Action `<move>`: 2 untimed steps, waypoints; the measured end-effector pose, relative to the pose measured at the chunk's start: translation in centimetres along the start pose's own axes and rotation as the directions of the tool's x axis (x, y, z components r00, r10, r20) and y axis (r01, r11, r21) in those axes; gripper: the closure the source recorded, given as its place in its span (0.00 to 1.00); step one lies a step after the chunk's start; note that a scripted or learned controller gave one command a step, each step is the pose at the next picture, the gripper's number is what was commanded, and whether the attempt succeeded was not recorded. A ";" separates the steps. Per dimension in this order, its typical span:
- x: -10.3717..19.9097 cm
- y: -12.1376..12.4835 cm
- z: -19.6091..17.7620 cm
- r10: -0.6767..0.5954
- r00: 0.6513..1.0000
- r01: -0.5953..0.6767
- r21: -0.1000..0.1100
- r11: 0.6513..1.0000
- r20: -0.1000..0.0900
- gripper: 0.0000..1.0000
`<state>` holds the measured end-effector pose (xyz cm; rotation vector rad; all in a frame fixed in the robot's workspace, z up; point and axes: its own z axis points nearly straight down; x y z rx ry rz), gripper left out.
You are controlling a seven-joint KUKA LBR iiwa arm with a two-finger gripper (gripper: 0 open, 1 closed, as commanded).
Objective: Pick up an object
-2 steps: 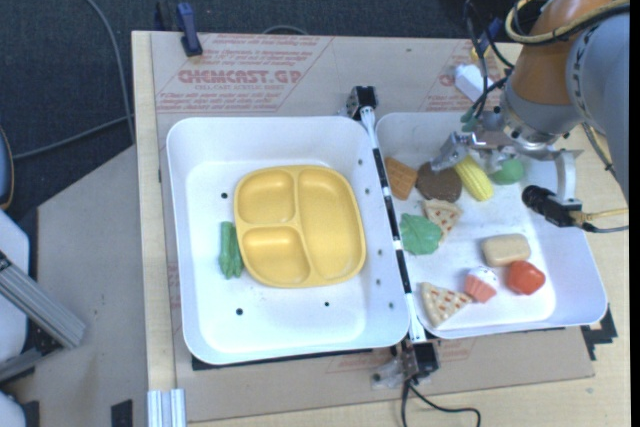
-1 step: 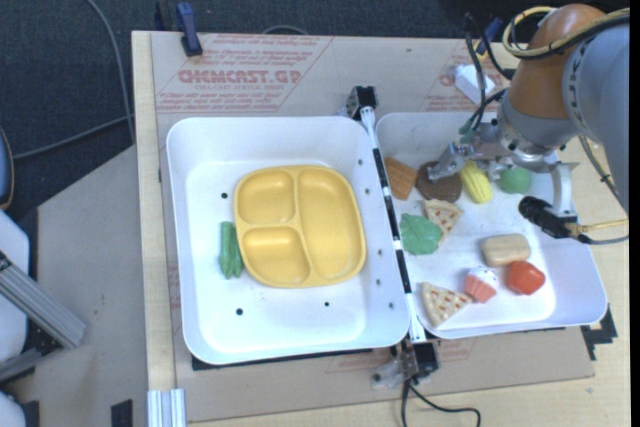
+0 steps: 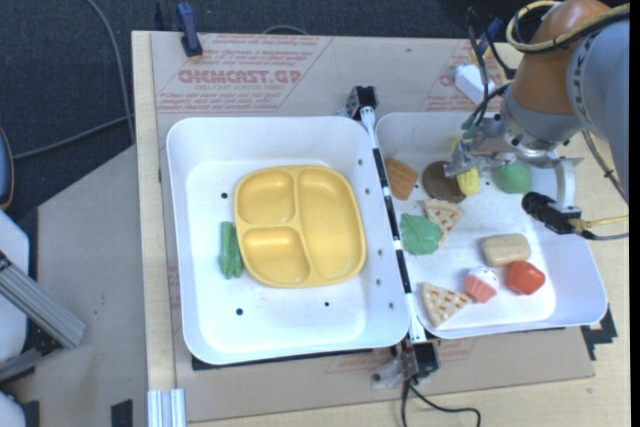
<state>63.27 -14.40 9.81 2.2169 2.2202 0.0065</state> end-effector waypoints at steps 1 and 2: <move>4.8 -1.5 0.9 0.001 1.000 -0.001 -0.004 1.000 0.003 1.00; 12.3 -4.1 -8.8 0.000 1.000 0.000 0.004 1.000 -0.001 1.00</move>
